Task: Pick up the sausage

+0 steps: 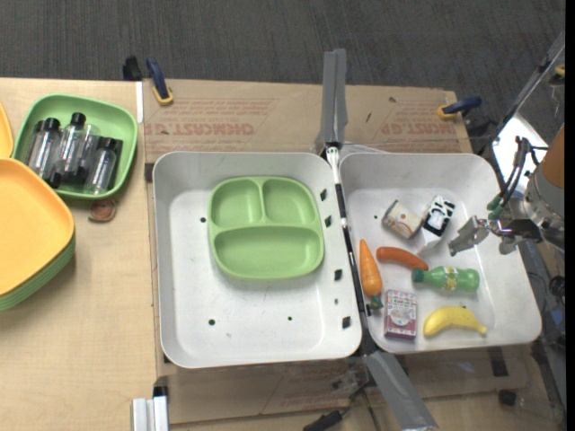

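Tool [474,234], fingers apparently apart and holding nothing, sits at 3 o'clock of sausage [402,258]; adjacent carrot [369,268] and bottle [446,279] risk a mis-grasp.

Green divided plate [266,226] sits mid left bin [180,330]. In the right bin [517,326]: carrot [369,268] by the left wall, banana [454,321] near the front edge.

Dark grey carpet floor [269,16]; wooden bench [72,357], cardboard sheet [269,119].
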Robot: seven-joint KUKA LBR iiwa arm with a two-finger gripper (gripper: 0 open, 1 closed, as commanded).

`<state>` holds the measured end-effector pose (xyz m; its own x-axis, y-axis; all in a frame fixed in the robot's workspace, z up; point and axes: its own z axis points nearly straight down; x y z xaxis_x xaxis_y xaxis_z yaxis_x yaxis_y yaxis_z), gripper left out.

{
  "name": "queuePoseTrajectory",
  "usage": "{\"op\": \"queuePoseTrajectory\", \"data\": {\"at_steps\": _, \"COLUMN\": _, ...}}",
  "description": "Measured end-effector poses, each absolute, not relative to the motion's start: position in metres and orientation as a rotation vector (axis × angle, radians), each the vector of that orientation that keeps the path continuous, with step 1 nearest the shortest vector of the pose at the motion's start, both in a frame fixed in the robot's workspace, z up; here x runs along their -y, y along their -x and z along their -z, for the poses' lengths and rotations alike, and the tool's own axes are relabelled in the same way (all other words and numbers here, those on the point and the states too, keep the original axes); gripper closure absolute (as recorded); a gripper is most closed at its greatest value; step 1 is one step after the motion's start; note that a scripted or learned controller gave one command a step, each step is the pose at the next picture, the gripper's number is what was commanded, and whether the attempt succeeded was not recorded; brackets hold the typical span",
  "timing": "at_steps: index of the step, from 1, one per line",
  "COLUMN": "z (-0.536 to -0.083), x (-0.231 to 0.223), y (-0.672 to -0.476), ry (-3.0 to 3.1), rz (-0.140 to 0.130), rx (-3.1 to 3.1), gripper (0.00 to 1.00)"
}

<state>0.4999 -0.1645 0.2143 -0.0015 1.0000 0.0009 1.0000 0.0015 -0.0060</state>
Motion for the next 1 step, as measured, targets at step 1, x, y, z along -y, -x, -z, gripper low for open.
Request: {"op": "queuePoseTrajectory", "data": {"at_steps": 1, "z": -0.1004, "x": 0.1949, "y": -0.5212, "ry": 2.101, "rz": -0.002, "rx": 2.333, "gripper": 0.00}}
